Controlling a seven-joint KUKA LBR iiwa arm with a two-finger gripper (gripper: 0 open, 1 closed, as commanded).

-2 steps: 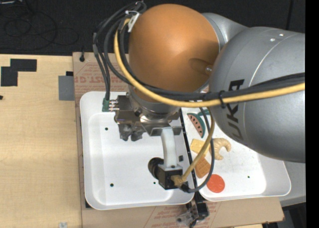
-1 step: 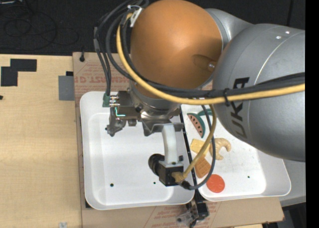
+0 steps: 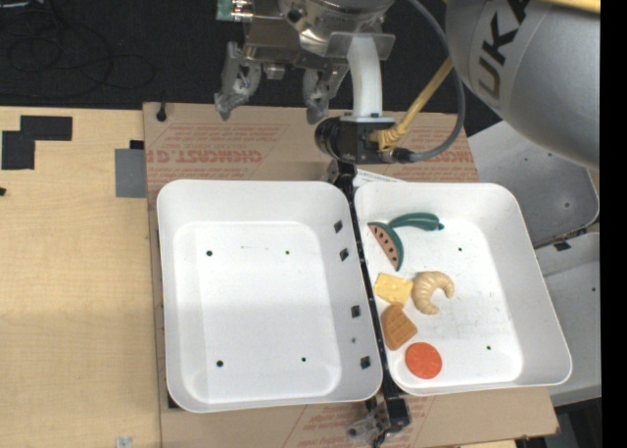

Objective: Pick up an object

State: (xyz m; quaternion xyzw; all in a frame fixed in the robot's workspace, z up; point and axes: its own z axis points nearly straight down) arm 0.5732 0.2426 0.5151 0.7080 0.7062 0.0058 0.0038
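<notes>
The pincer [image 3: 277,95] hangs open with nothing between its fingers, up above the far edge of the tabletop [image 3: 69,270]. Nearest to it, below and to the right in the right bin [image 3: 534,270], lie a green curved toy [image 3: 416,223] and a watermelon slice [image 3: 388,243]. Farther from the pincer sit a yellow cheese block [image 3: 392,288], a croissant [image 3: 432,290], a brown cracker [image 3: 398,325] and, farthest, a red round piece [image 3: 423,361].

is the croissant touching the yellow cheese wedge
Touching. The camera view shows the croissant pressed against the yellow cheese wedge, no white bin floor between them.
</notes>
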